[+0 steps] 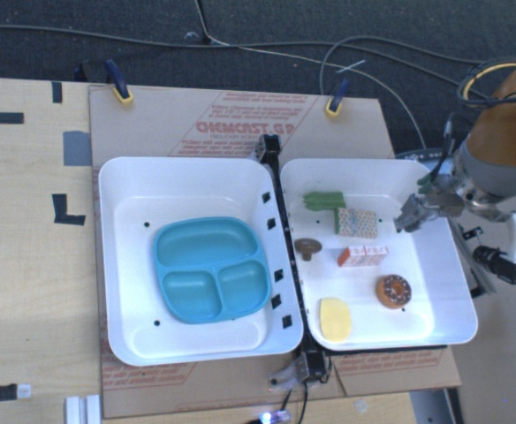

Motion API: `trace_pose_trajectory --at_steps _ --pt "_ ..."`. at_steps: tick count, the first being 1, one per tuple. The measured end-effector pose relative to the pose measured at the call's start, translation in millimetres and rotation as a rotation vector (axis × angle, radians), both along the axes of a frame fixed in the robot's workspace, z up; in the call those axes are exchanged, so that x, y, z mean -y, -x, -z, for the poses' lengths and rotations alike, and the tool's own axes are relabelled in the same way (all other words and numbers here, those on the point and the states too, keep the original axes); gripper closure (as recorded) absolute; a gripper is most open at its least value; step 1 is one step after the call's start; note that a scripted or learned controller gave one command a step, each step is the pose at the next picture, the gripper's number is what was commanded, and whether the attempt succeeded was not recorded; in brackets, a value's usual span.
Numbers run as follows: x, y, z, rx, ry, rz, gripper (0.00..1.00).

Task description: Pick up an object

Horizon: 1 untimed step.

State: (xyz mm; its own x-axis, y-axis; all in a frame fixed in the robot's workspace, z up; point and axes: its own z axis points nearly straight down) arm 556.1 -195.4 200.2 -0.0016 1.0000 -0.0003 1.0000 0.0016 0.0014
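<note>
The right bin (443, 316) holds several small objects: a green block (325, 200), a speckled square packet (357, 223), a small red and white carton (362, 255), a brown mushroom-like piece (307, 248), a sprinkled donut (393, 291) and a yellow rounded piece (335, 319). My gripper (412, 215) hangs over the right part of this bin, to the right of the packet and above the donut. Nothing shows between its dark fingers, and their spread is unclear.
The left bin (117, 237) carries a blue divided tray (211, 268). Both bins rest on a cardboard sheet (240, 122) held by two yellow clamps. Cables run across the dark floor behind.
</note>
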Motion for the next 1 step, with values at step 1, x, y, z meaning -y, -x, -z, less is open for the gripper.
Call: trace_pose_trajectory --at_steps 1 --pt "-0.3 -0.9 -46.8 0.001 0.001 0.0 1.0"
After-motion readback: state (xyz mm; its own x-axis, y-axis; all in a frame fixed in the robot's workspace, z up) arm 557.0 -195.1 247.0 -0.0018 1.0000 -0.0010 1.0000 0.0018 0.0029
